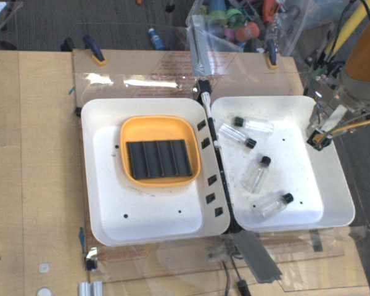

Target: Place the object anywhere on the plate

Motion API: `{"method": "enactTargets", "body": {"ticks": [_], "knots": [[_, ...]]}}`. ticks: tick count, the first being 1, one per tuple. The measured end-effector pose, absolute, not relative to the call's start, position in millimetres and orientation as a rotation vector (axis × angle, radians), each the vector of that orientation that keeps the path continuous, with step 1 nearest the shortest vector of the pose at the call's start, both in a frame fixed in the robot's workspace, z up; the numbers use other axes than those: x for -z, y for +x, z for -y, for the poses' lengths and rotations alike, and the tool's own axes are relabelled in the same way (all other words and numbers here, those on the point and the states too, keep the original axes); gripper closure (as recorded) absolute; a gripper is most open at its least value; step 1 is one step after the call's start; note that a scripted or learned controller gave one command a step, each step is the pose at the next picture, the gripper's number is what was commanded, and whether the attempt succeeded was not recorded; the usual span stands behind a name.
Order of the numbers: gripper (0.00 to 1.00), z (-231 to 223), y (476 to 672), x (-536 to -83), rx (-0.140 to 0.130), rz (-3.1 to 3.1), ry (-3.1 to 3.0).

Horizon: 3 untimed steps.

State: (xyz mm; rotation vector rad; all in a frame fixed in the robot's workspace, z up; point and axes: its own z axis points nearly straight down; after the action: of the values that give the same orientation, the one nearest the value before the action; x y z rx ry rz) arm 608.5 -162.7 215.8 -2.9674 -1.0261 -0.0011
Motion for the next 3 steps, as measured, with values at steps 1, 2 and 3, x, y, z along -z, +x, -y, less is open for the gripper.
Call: {"method": "enactTargets", "body": {"ticks": [1, 2, 3], "knots": [[1.0, 168.3, 653.5, -253.0, 0.002, 1.375, -2.827], [1.0, 188.8, 666.5, -318.0, 0.001, 1.313, -2.855], [1.0, 208.4, 662.4, -411.9, 0.002, 1.368, -2.83]]}}
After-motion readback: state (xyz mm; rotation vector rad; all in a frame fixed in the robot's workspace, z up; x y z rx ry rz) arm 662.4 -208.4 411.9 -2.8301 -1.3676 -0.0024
